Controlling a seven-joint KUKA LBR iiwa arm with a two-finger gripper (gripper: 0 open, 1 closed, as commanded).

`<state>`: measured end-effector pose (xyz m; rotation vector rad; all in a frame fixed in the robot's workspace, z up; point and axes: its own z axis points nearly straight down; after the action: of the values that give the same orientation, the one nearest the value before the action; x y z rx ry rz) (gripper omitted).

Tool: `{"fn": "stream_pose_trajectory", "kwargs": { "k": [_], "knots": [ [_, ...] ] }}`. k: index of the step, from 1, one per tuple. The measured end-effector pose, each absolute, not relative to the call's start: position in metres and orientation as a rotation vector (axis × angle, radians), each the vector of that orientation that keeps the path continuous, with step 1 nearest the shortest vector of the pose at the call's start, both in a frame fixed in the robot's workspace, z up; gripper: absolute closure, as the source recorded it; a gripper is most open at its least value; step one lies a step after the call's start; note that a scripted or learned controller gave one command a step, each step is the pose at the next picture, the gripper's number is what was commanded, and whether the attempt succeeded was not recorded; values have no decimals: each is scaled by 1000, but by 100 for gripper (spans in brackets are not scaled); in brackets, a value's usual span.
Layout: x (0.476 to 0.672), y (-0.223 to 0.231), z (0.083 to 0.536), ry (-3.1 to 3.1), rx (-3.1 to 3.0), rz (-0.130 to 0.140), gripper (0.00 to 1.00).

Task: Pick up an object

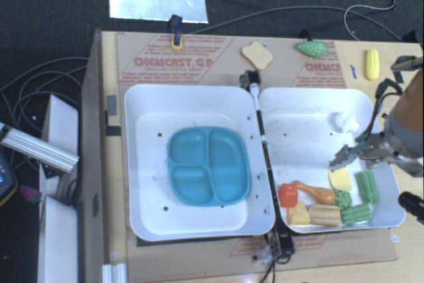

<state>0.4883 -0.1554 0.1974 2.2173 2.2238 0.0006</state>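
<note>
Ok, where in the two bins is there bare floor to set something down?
Right bin: bare floor across its far half, between the divider and the white crumpled piece. Its near edge is crowded: red piece, orange piece, yellow block, green pieces, with the gripper just above. Left bin: only margins around the blue tray.

Grey arm [405, 117], black cables, dark metal gripper [346, 157] w/ thin fingers

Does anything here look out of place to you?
Yes. Three toy foods lie outside the bins on the cardboard behind them: a bread slice, a green piece and a corn cob. The rest sit in the right bin.
</note>
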Motion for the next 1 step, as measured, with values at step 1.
{"fn": "stream_pose_trajectory", "kwargs": {
  "k": [1],
  "knots": [
    [560,-112,101,2227,2219,0,0]
  ]
}}
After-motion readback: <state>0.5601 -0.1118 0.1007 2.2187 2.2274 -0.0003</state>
